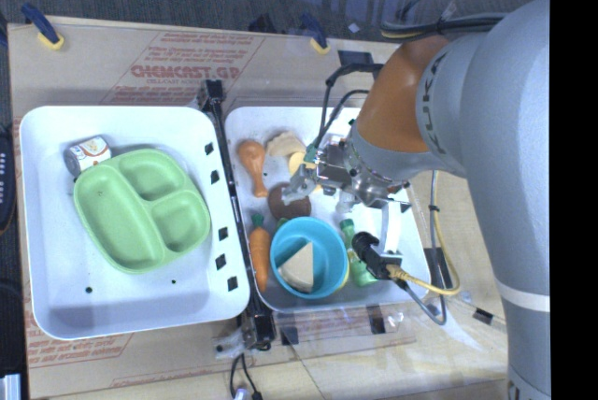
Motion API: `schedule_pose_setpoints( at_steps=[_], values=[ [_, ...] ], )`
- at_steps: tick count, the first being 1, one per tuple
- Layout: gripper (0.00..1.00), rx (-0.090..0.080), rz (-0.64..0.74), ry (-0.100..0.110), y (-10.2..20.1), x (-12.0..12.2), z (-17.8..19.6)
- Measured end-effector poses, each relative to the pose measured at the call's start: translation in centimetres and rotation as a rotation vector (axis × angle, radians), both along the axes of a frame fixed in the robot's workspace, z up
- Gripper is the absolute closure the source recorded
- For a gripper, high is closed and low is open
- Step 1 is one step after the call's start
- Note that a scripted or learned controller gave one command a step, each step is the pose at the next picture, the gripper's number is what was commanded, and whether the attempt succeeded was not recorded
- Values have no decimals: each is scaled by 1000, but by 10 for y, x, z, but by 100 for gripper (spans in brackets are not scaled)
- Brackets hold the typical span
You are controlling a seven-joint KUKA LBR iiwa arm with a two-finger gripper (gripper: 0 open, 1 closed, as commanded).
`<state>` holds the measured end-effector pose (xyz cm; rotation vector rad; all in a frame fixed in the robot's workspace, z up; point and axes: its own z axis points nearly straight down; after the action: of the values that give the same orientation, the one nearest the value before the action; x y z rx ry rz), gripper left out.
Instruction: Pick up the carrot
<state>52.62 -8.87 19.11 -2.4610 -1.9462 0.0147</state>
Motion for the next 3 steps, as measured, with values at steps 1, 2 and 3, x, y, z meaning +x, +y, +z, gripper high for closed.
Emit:
schedule_pose_setpoints(
  at_steps=[1, 2, 3],
  values=[
    [0, 2, 132, -10, -2, 20, -98],
    [0, 4, 108, -8, -5, 76, -35],
    [0, 5, 119, 6, 0, 84, -103]
  ],
)
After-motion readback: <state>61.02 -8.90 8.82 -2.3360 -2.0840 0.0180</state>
